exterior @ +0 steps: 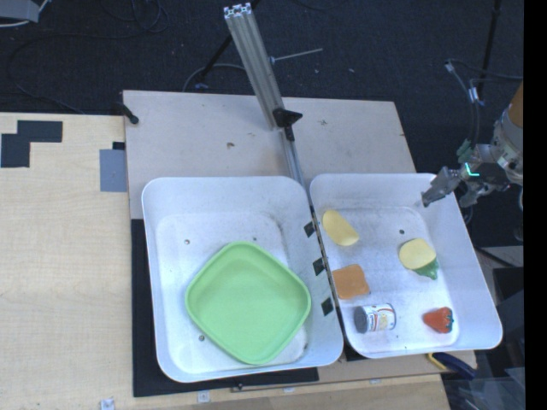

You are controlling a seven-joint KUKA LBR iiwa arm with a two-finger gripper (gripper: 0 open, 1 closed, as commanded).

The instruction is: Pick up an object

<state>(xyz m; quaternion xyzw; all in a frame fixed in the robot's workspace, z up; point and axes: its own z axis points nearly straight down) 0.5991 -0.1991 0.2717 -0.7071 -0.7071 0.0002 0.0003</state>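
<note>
You will find the gripper (446,186) at the far right rim of the right bin (479,272), above the bin's upper right corner and well apart from every object inside. Nothing sits between its fingers; whether they stand wide or narrow cannot be told, since the fingertips are small and dark against the background. The arm behind it is cut off at the right.

A slanted metal post (256,62) rises from the counter (342,135) behind the bins and ends near the seam between them. It stands clear of the gripper.

The right bin holds five objects, all apart from one another: a yellow piece (340,228) near the left wall, a yellow-and-green piece (418,255) toward the right, an orange block (350,281) below the first, a small can (375,318) lying on its side, and a red piece (438,319) at the lower right.

The left bin (171,203) holds one green plate (248,301), lying toward the near side
</note>
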